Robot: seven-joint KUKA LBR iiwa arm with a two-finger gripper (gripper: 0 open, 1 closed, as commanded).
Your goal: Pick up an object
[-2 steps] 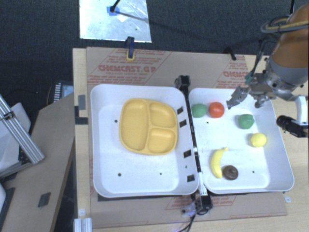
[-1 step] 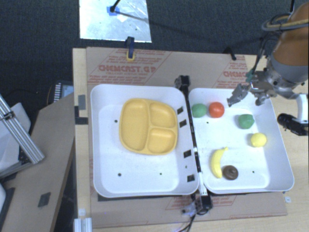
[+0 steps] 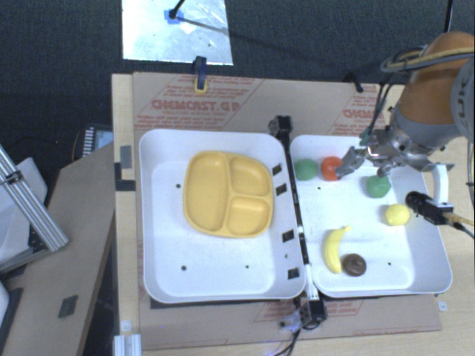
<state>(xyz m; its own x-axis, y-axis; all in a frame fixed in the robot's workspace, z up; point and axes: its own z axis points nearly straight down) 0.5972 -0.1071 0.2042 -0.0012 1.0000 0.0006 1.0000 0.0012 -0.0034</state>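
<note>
The right bin (image 3: 415,269) holds several small items: a green ball (image 3: 305,169), a red-orange ball (image 3: 330,167), a green lump (image 3: 377,186), a yellow lemon (image 3: 397,214), a banana (image 3: 335,248) and a brown disc (image 3: 354,265). My gripper (image 3: 364,167) hangs low over the far part of this bin. It is open, with one fingertip beside the red-orange ball and the other just above the green lump. Nothing sits between the fingers.
A yellow divided plate (image 3: 226,193) lies in the left bin (image 3: 163,273). A black divider (image 3: 293,199) runs between the bins. A black part on the arm (image 3: 429,208) juts out near the lemon. A yellow clamp (image 3: 200,76) stands behind the bins.
</note>
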